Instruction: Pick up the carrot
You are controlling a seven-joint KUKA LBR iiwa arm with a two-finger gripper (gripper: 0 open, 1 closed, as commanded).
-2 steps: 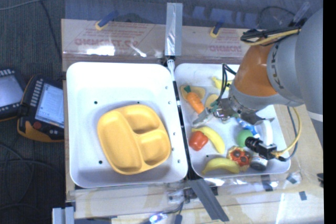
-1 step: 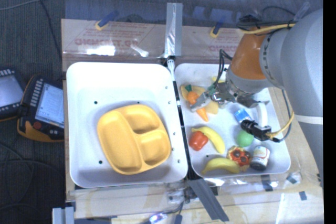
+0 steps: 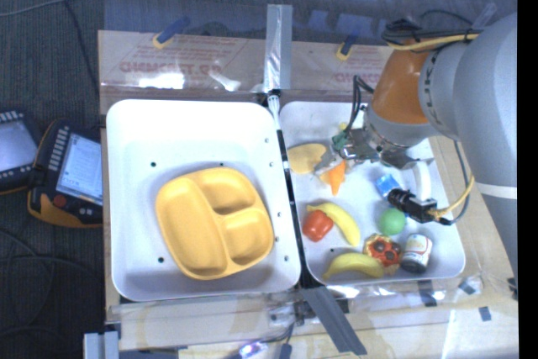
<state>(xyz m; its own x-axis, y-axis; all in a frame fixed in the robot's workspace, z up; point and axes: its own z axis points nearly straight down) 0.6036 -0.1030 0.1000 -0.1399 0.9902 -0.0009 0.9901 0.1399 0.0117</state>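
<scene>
Right bin (image 3: 450, 261): carrot (image 3: 335, 176) tilted, tip down-left, under gripper (image 3: 346, 149).

The gripper (image 3: 346, 149) is largely covered by the wrist above it, so the state of its fingers cannot be told. The top of the carrot (image 3: 335, 175) is masked where the gripper meets it (whether it is touched cannot be judged). The arm (image 3: 487, 88) is cut off by the right edge. The can (image 3: 416, 252) bears a label too small to be read.
</scene>
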